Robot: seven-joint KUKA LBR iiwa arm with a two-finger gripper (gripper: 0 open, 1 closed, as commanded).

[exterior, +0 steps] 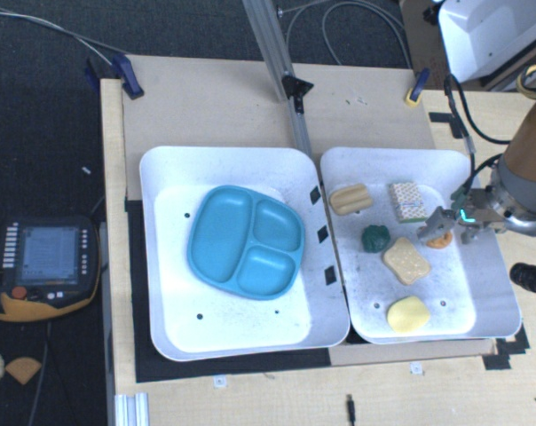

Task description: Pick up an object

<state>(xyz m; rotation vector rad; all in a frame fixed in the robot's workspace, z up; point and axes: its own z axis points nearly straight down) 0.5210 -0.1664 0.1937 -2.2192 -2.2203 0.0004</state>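
Arm cut off at right edge. Pincer [441, 226] low over right bin [490, 322]; its tip covers most of a small orange object [440, 240], can't tell if it's clamping it or not. Patterned block [408, 201] just left of it, tan sponge [405, 261] below-left, green lump [375, 237] and yellow piece [407, 313] further off. Blue tray [246, 240] in left bin [161, 238].

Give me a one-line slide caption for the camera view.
KUKA gripper hovers over a small orange object in the right bin; a blue divided tray sits in the left bin.
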